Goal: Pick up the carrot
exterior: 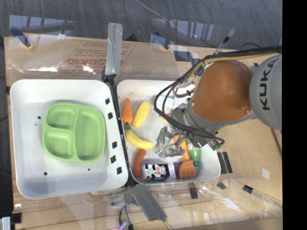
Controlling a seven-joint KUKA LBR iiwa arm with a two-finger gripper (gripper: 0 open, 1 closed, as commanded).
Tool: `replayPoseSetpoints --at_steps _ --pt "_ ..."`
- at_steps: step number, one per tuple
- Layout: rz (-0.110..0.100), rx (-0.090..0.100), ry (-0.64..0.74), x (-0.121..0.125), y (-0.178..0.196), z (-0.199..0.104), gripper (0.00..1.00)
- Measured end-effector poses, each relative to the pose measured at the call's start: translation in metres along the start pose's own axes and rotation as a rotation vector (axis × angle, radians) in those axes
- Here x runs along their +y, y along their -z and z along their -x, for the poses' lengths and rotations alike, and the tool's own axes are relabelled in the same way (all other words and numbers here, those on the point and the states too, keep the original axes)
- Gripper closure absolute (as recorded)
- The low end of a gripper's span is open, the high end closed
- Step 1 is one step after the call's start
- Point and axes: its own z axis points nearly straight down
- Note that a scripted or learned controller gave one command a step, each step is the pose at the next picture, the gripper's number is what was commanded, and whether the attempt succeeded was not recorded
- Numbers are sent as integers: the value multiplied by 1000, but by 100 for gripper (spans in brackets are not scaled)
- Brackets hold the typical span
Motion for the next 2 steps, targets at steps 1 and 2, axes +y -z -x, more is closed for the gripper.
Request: replayPoseSetpoints --at_steps 1,2 --pt "-6 -7 -191 14 42 9 100" --pt "-5 -5 108 25 56 18 100"
